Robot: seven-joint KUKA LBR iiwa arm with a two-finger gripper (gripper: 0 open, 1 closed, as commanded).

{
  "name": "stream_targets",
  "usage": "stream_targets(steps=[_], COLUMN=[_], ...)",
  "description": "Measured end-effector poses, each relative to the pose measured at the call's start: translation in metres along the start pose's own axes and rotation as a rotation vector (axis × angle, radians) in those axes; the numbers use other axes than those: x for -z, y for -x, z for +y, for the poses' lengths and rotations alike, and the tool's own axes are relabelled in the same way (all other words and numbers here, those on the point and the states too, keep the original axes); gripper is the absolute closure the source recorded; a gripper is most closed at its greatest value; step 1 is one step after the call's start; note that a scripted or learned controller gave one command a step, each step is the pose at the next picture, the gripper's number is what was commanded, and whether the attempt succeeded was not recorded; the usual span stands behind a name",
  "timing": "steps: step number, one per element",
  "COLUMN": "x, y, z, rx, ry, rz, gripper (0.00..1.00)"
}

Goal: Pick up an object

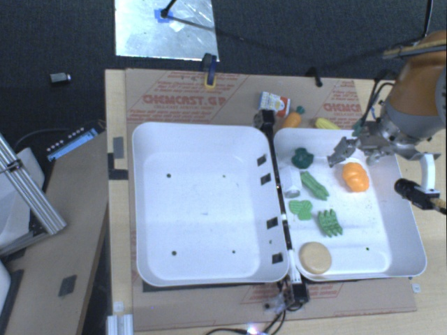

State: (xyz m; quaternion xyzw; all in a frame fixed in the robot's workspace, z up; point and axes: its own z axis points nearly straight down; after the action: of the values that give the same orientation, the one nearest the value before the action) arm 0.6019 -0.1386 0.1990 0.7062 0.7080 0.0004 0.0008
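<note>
The gripper (pixel 343 152) hangs over the upper part of the right bin (pixel 405 246) at the right of the frame, its grey fingers (pixel 338 156) parted with nothing between them, so this reads as the approach, no grasp made. The nearest candidate looks to be the orange fruit (pixel 355 176) just below and right of the fingertips, with the dark green piece (pixel 302 158) to their left. The next move calls for sliding over the fruit, dropping down and straddling it before closing.

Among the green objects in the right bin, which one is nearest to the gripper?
The dark green piece at the bin's far end, darker than the other three and closest to the gripper.
</note>
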Motion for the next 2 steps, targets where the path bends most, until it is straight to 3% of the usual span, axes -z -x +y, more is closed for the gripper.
stream_targets(steps=[1,2], x=[-0.12,-0.114], y=[0.047,-0.032], z=[-0.046,-0.006], rx=[-0.008,0.008], ry=[-0.009,0.003], rz=[0.002,0.0], gripper=[0.0,0.0])
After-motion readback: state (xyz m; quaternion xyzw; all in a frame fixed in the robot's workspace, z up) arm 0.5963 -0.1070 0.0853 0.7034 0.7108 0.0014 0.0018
